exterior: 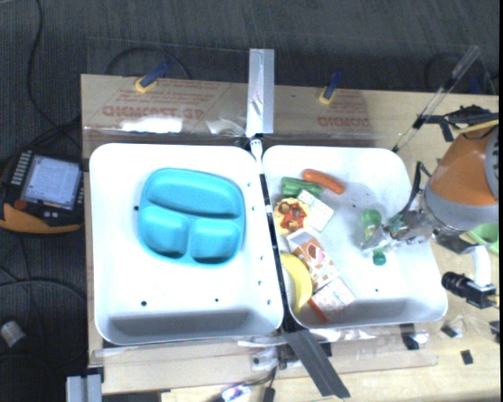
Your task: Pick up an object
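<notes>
Green plastic toy [371,222], small and rounded with a glossy skin, lies on the floor of the right bin [402,304], just to the left of the gripper [396,229]. The metal fingertips reach in from the right and sit so close to the toy that they may be touching it; from where I stand the spot is too blurred to say whether the fingers are spread or closed, or whether anything sits between them. A tiny teal piece [379,259] rests just below the toy, apart from the rest.

Going from big to small: the wooden bench [176,107] carries two shallow white bins with smooth, rounded walls, side by side. The left bin [109,300] holds a bright blue tray [190,216], moulded plastic with three compartments, one long at the back and two smaller in front. The arm [465,182], grey with a broad orange band, comes over the right bin's right edge.

Along the left side of the right bin lies a loose heap: a yellow banana [296,279] against the dividing wall, a few flat printed cartons [318,262] with red and white faces, a green packet [293,188] near the back, and an orange sausage-shaped toy [323,181] just beyond it. The green toy lies well apart from that heap, on open white floor.
</notes>
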Tool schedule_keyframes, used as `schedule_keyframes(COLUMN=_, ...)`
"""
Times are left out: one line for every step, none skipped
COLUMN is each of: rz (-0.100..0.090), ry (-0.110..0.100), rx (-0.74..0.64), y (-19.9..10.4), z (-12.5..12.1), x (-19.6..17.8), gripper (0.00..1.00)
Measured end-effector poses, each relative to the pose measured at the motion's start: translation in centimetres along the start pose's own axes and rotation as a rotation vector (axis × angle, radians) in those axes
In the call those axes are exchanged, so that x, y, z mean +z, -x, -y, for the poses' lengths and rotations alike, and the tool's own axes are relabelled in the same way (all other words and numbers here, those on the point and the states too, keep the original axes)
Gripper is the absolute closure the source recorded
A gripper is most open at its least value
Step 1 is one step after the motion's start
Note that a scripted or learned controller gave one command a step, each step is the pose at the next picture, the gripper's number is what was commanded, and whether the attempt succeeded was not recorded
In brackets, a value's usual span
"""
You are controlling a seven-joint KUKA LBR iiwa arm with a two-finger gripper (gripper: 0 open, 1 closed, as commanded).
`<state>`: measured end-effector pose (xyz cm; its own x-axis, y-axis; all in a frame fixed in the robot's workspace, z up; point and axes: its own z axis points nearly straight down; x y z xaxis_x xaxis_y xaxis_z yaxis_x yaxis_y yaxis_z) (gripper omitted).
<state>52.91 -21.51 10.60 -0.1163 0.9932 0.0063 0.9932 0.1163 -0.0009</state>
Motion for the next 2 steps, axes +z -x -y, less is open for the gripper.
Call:
schedule_keyframes(rz=0.013, ry=0.013, rx=-0.059, y=1.2, z=-2.8, x=1.4, gripper=1.00)
schedule_keyframes(rz=-0.007, ry=0.008, rx=-0.071, y=0.0, z=-3.1, x=1.6, gripper=0.00)
